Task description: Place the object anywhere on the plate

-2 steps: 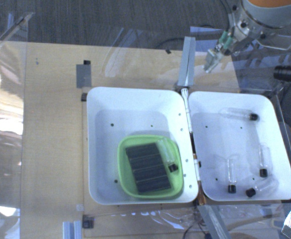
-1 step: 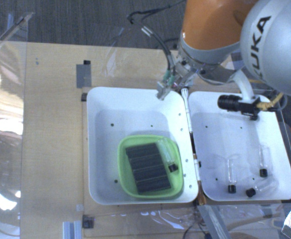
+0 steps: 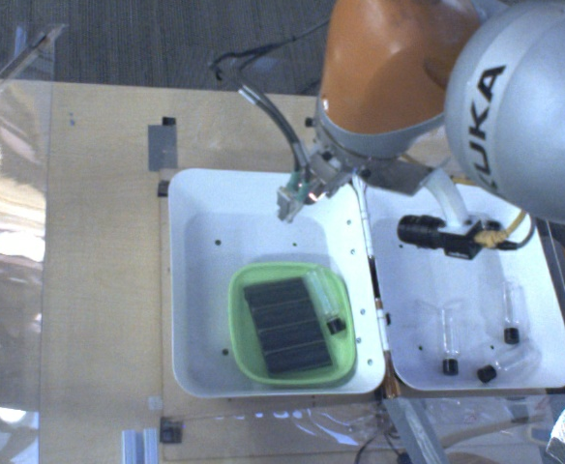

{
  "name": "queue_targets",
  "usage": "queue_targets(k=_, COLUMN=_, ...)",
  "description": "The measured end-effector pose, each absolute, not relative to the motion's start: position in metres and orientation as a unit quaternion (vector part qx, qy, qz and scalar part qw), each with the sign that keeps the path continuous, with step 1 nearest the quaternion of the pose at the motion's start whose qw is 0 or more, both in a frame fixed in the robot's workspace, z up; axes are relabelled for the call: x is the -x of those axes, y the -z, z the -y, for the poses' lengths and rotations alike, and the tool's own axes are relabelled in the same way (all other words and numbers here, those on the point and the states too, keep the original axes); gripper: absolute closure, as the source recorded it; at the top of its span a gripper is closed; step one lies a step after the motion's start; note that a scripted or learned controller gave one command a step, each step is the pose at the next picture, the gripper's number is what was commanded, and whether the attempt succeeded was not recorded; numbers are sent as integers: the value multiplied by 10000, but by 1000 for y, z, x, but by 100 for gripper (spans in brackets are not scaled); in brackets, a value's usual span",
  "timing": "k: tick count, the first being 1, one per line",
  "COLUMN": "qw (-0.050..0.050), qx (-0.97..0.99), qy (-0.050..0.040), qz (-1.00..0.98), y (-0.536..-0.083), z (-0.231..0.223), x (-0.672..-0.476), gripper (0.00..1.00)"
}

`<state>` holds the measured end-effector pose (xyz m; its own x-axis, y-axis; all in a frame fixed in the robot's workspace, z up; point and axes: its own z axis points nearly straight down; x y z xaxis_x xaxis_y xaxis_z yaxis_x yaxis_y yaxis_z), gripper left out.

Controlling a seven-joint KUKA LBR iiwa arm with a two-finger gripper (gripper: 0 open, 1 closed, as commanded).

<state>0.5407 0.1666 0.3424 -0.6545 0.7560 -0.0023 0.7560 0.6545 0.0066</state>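
A clear plastic tube with a black cap (image 3: 327,306) lies on the green square plate (image 3: 246,356), along the right side of a dark ribbed rectangular block (image 3: 284,326) that fills most of the plate; its cap points toward the near edge. The plate sits in the left white bin (image 3: 197,259), toward its near right corner. The claw (image 3: 293,199) hangs above the far part of this bin, apart from the plate, with nothing between its fingers; whether they stand wide or narrow I cannot tell. In the right white bin (image 3: 553,356) lie three more clear capped tubes (image 3: 448,341). Both bins rest on the pale wooden worktop (image 3: 99,259).
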Motion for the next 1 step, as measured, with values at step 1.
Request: queue_targets(k=1, qw=23, qx=-2602, qy=-20, qz=-9656, y=-237, z=-163, x=-515, gripper=100)
